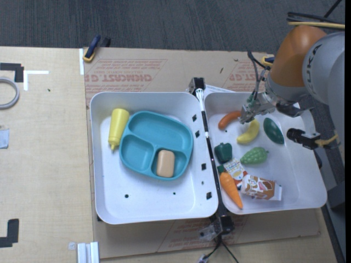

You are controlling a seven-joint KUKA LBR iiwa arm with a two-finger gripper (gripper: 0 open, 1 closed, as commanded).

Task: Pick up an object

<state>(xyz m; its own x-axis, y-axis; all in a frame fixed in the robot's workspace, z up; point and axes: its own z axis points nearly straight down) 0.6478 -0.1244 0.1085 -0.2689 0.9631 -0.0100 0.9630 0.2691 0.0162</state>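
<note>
My gripper (252, 113) hangs low over the back of the right bin (307, 201), just above the yellow banana (249, 132) and right of an orange sausage-shaped piece (228, 119). A dark green oval piece (273, 130) lies to the gripper's right. Further forward lie a bumpy light green piece (254, 156), a dark green pepper (222, 152), a carrot (231, 189) and a brown-and-white carton (262, 188). I see nothing lifted by the gripper.
The left bin (142, 207) holds a teal divided plate (148, 141) with a tan block (165, 163) on it, and a yellow bottle (117, 127) beside it. The divider wall (205, 147) runs between the bins. The grey arm (323, 53) reaches in from the right.
</note>
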